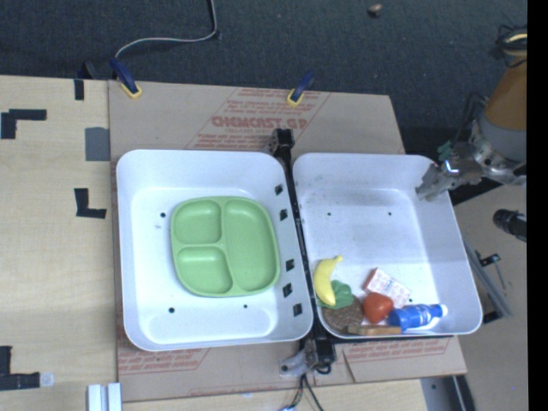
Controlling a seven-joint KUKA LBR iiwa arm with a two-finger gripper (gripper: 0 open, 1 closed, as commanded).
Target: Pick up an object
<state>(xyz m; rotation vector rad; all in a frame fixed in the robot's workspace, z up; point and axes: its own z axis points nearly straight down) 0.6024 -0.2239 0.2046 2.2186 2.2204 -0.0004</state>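
Gripper (433,183): seen above the right bin's (428,238) 2 o'clock rim; finger state cannot be told.
Objects: banana (326,278), red item (378,306) and blue bottle (417,316) clustered at 6 o'clock.
Left bin (141,229): green plate (226,247) centred.

- Divided plate (226,247) lies in the left bin (137,174).
- Banana (326,279), tomato (378,307) and bottle (418,316) cluster at the right bin's (445,229) near edge.
- Gripper (433,181) hangs over that bin's far right rim.

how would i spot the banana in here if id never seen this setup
Look at the right-hand white bin, then down to the cluster of small items along its near edge. The banana sits at the cluster's left end, beside the divider between the bins. It is the only yellow, curved item there; its neighbours are green, red, brown and blue.
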